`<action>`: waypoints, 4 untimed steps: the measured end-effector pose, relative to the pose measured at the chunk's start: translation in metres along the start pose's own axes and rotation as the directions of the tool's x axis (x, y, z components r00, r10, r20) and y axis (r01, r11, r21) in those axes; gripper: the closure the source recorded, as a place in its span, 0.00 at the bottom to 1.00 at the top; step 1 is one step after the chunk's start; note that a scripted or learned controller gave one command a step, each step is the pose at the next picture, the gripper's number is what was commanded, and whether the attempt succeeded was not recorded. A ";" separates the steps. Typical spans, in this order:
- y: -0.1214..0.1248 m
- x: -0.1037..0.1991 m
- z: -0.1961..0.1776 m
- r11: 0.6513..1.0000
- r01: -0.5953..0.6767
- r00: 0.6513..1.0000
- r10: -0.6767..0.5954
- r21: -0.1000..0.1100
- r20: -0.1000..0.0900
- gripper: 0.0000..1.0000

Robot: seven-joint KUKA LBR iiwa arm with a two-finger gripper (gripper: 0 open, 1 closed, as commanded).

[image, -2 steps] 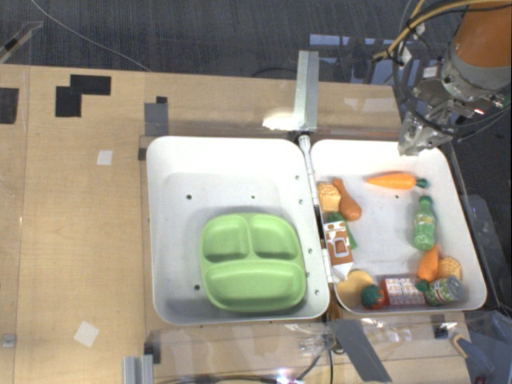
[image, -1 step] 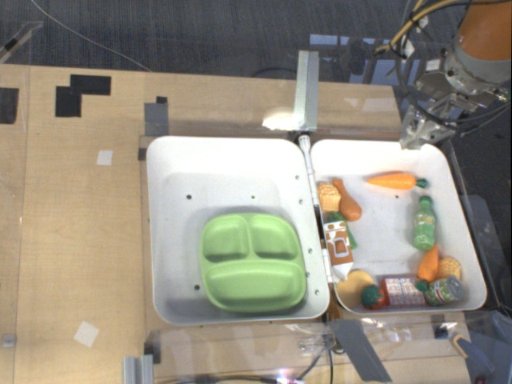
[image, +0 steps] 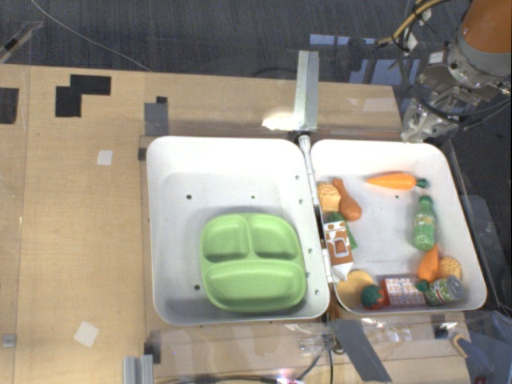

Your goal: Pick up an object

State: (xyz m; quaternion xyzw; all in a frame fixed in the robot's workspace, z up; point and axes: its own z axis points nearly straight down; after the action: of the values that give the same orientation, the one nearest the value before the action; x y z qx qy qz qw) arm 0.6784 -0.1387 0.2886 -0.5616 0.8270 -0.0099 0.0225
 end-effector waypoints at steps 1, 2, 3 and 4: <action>-0.002 -0.002 -0.014 1.000 -0.003 1.000 0.003 0.010 0.007 1.00; 0.002 0.014 -0.020 0.999 0.035 0.999 -0.036 -0.034 -0.019 1.00; 0.000 0.012 -0.033 0.999 0.034 0.999 -0.035 -0.023 -0.013 1.00; -0.002 0.009 -0.047 0.999 0.033 0.999 -0.033 -0.013 -0.007 1.00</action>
State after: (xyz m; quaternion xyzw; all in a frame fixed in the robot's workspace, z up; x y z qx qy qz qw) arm 0.6749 -0.1485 0.3356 -0.5754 0.8177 -0.0069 0.0158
